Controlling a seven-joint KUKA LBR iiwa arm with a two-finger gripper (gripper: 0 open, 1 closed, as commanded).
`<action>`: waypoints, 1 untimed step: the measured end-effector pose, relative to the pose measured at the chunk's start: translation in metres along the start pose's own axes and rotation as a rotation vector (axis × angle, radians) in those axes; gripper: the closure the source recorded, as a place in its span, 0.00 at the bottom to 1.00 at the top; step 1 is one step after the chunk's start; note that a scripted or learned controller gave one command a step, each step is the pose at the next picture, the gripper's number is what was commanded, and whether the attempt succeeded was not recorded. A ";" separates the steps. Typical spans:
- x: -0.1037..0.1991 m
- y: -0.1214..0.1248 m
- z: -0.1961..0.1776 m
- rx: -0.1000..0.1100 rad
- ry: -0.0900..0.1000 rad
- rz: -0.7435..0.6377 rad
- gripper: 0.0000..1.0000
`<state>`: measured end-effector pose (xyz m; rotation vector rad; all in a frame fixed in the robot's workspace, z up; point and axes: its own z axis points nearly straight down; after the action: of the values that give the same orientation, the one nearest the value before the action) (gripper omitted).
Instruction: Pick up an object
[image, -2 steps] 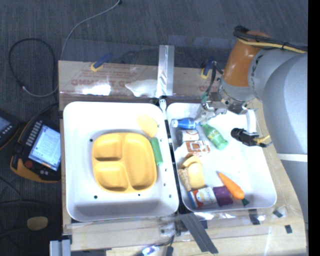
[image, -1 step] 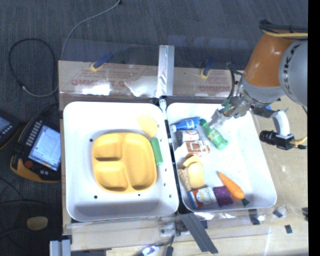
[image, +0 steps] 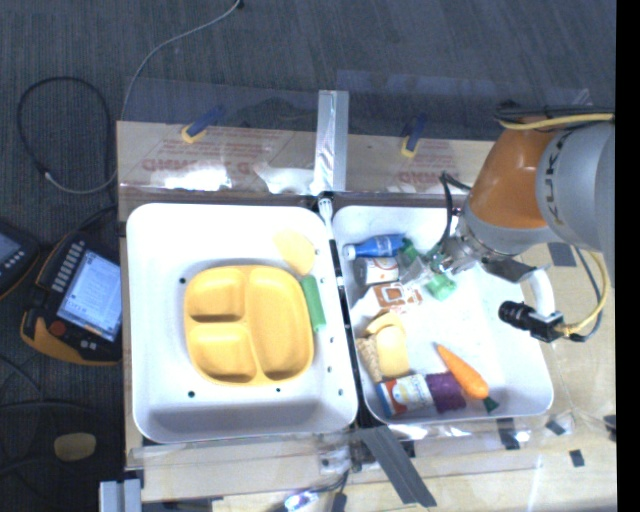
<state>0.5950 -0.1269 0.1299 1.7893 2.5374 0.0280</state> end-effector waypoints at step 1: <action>0.037 0.067 -0.094 0.041 0.013 0.230 1.00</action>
<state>0.6417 -0.0691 0.2256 2.0928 2.3429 -0.0063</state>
